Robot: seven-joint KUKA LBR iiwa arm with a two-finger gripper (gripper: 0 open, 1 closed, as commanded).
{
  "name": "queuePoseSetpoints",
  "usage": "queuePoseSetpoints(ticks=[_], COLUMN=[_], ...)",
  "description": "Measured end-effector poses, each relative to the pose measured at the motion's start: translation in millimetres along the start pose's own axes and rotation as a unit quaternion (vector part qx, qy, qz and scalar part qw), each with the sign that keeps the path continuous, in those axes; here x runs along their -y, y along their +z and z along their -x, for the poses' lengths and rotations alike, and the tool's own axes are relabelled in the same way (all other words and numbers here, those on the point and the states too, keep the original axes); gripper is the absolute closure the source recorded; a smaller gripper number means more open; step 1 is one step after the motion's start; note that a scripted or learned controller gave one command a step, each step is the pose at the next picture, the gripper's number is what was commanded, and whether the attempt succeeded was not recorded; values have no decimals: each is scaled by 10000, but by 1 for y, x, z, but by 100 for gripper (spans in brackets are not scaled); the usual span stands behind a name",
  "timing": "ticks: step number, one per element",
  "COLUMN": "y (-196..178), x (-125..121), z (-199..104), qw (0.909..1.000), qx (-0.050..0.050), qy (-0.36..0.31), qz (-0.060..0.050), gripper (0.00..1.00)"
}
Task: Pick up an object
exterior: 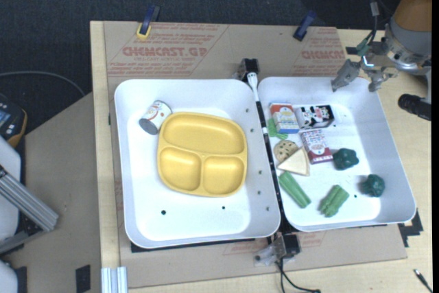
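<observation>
the two-finger gripper point(359, 79) is hovering over the far right corner of the right shallow white bin point(384, 147), its fingers spread apart and gripping nothing. small toy foods are lying in that bin: a green cucumber piece point(293, 189), a tan cheese wedge point(296, 162), a dark green broccoli piece point(345, 159). a yellow divided plastic plate point(202, 153) is sitting in the left white bin point(130, 168).

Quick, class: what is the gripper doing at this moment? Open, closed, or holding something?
Gripper: open, jaws spread, holding nothing, above the far edge of the right bin.
</observation>
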State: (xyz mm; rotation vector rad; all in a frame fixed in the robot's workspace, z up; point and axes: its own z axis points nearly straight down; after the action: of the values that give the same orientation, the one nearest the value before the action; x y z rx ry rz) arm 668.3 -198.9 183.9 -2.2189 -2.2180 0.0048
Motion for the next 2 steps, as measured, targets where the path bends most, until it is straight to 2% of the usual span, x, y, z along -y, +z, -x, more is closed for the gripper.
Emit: queuePoseSetpoints(ticks=[2], y=[96], x=[2], z=[-6], qw=[10000], qx=[-2], qy=[-12], qz=[3], gripper=[0])
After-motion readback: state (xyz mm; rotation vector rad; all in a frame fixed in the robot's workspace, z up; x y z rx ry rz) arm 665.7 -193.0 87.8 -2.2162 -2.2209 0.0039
